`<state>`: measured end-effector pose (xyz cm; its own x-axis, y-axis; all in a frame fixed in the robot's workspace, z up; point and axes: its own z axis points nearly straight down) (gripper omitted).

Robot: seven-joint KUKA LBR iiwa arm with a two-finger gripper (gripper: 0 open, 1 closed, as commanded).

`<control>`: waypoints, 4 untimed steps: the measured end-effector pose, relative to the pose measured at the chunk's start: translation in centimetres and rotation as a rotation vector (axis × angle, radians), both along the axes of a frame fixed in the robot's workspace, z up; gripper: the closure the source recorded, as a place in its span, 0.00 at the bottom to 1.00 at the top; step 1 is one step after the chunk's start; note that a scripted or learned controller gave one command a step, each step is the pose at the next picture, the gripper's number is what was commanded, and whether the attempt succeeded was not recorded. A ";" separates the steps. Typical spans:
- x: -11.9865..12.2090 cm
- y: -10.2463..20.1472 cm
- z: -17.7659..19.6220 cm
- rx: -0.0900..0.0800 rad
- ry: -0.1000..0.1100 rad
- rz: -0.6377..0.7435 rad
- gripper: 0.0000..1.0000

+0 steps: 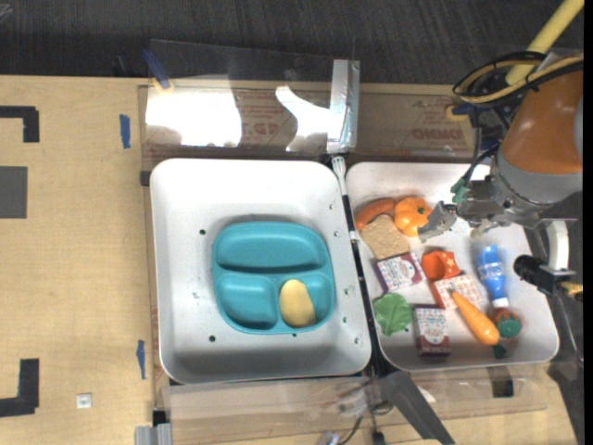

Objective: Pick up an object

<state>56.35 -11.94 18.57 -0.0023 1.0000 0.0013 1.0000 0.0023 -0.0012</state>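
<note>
The right bin point(547, 346) holds several toy foods. An orange pepper point(410, 214) lies at its back left beside a brown sausage point(372, 209) and a slice of bread point(384, 237). A red piece point(440, 264), a blue bottle point(490, 272), a carrot point(474, 318), a green leafy piece point(393, 311) and two small cartons point(398, 272) point(432, 330) fill the rest. My gripper point(441, 219) hangs low over the bin's back middle, just right of the orange pepper and above the red piece. I see nothing held in it.
The left bin point(176, 248) carries a teal divided tray point(264, 248) with a yellow potato point(296, 302) in its front right compartment. A clear plastic sheet point(241, 109) stands behind the bins. Yellow and black cables point(500, 72) loop above the arm's orange band point(547, 128).
</note>
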 end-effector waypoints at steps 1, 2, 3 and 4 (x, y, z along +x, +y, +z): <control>-1.7 -1.7 -9.2 -0.001 -0.016 0.231 0.00; -6.5 -3.7 -9.4 -0.002 -0.005 0.427 0.00; -3.8 -3.3 -9.8 0.002 -0.007 -0.088 0.00; -8.2 -3.7 -9.8 -0.002 -0.008 -0.050 0.00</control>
<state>48.14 -15.62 8.77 0.0481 0.9988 -0.0008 0.9988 -0.0481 0.0070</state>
